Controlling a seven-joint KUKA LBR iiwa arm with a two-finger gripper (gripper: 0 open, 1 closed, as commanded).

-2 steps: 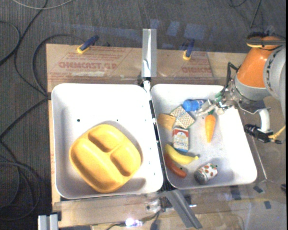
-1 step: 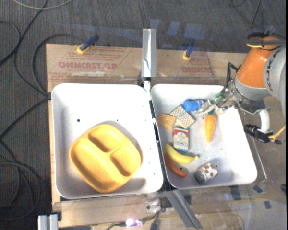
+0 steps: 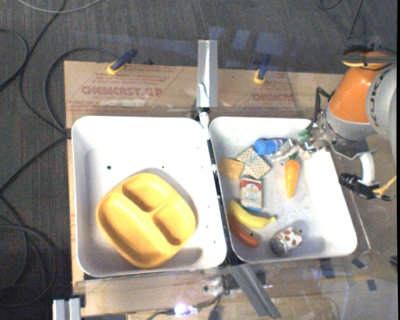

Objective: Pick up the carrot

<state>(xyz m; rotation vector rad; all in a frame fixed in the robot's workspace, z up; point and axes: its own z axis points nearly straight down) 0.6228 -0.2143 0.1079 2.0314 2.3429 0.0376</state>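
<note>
Two bins sit side by side on the bench. The left bin [image 3: 83, 179] holds a divided plate [image 3: 147, 219] toward its front edge. In the right bin [image 3: 340, 232], the carrot [image 3: 291, 177] lies right of centre, pointing toward the front edge, with the gripper [image 3: 305, 145] at its back end near the back right corner. A bottle [image 3: 268, 146] lies left of the gripper. A small carton [image 3: 251, 193] stands mid-bin, a banana [image 3: 248, 216] just before it, a round toy [image 3: 287, 240] near the front edge
</note>
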